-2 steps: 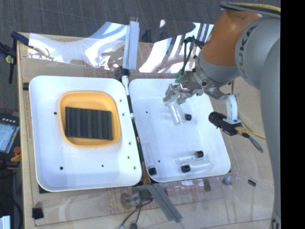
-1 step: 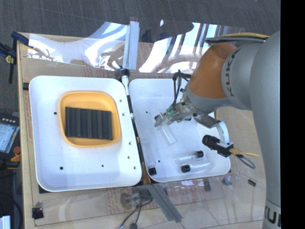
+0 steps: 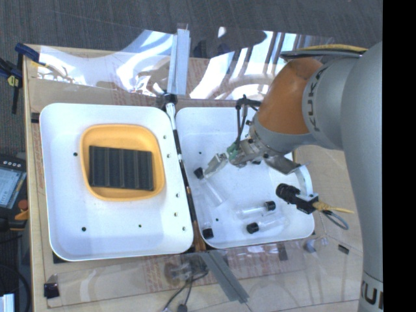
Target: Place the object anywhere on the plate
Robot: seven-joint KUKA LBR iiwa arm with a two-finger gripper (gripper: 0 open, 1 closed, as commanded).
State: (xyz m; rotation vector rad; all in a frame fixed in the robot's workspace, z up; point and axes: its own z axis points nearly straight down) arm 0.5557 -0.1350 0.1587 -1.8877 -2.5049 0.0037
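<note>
A yellow plate (image 3: 121,138) with a dark ridged centre lies in the left white bin (image 3: 65,233). Two clear tube-like objects with black caps lie in the right white bin (image 3: 195,125) near its front: one (image 3: 257,208) just behind the other (image 3: 261,226). My gripper (image 3: 201,171) reaches down and to the left into the right bin, its tip low near that bin's left wall. It is well to the left of the clear tubes and apart from them. I see nothing held at its tip.
The arm's grey body and orange band (image 3: 289,106) hang over the right bin's back right part. A raised divider (image 3: 181,174) separates the two bins. A small black piece (image 3: 207,233) sits at the right bin's front left corner.
</note>
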